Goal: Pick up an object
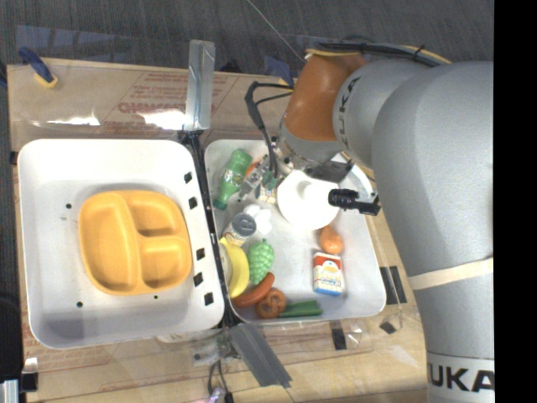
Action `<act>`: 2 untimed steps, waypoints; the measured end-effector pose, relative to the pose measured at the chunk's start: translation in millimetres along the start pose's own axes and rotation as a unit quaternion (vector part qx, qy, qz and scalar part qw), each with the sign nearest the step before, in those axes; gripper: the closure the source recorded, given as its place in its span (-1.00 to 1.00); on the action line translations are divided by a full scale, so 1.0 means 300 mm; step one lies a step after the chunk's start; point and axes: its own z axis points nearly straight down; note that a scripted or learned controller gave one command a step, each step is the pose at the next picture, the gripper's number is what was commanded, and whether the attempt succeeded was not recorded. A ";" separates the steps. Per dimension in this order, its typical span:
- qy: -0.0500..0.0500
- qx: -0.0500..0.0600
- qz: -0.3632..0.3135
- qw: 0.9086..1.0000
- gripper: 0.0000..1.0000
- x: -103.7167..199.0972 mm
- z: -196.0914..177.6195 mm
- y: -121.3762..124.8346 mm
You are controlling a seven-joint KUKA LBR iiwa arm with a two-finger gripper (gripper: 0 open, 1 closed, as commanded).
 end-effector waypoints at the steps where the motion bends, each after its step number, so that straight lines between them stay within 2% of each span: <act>1: -0.003 -0.009 0.018 1.000 1.00 0.118 -0.377 0.165; 2: -0.002 -0.003 -0.199 0.980 1.00 -0.088 -0.592 -0.113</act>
